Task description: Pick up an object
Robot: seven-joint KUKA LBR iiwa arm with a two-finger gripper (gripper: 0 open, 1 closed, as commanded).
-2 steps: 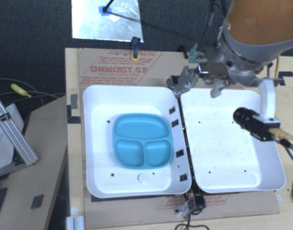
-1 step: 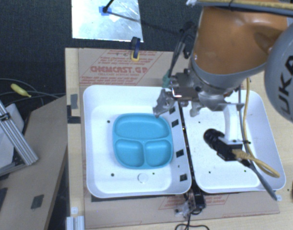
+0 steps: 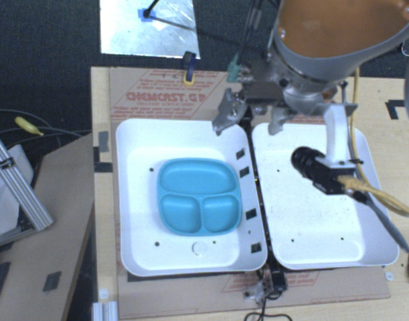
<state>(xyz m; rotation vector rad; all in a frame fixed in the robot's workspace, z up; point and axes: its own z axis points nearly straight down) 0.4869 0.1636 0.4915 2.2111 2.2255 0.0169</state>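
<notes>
Resting on printed cardboard [image 3: 164, 92], two white bins [image 3: 134, 199] share the bench [image 3: 385, 129].

Hand [image 3: 251, 118] hanging over the far end of the join between two bins sitting side by side on the desk [image 3: 385, 92]. Sectioned plate [image 3: 199, 196] lying in the left bin [image 3: 134, 179], nearer the camera than the hand, left of it. Right bin [image 3: 311, 246] lying right of the hand.

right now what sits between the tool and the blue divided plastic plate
Camera view: only bare floor of the left white bin separates tool and plate.
</notes>
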